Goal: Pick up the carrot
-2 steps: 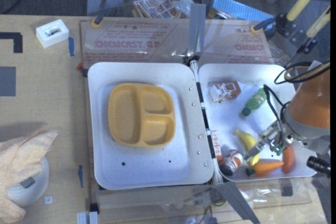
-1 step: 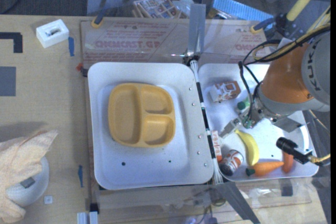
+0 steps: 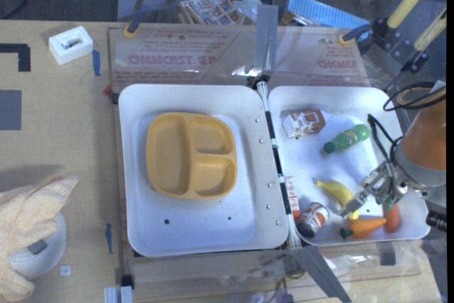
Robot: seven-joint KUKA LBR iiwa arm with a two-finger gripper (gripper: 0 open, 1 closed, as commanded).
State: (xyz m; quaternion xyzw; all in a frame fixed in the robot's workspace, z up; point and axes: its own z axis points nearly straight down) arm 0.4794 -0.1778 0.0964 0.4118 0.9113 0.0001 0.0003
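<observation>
- Nearest the camera, low in the right-hand bin [image 3: 355, 99]: carrot [image 3: 367, 227], lying roughly level along the bottom wall, green stub at its left end, orange body running right.
- Just right of it, a second orange piece [image 3: 391, 215], standing more upright, touching or nearly touching the carrot's right end; same object or a separate one, cannot tell.
- Pincer [image 3: 370, 189] just above the carrot, reaching in from the right edge of the frame under the orange-banded wrist; how far open, cannot tell, and nothing seen held.
- Handling, as a judgement: likely a light, rigid toy, smooth and tapered, so prone to sliding out of a grip at the thin end; best taken across the thick middle, fingers set across its long axis.
- Crowded lower right corner: yellow banana [image 3: 335, 190] just up and left, small can [image 3: 313, 217] on its side to the left, bin wall just below the carrot.
- Little room below the carrot for a finger; more open floor above it, between banana and orange piece.
- Further up in the same bin: green bottle [image 3: 347, 138] and small carton [image 3: 304, 123], well apart from the carrot.
- Left bin [image 3: 135, 174] carrying a yellow divided tray [image 3: 190, 155], well clear of the work.
- Risk, judged: nudging the carrot against the wall or dragging the neighbouring piece along.
</observation>
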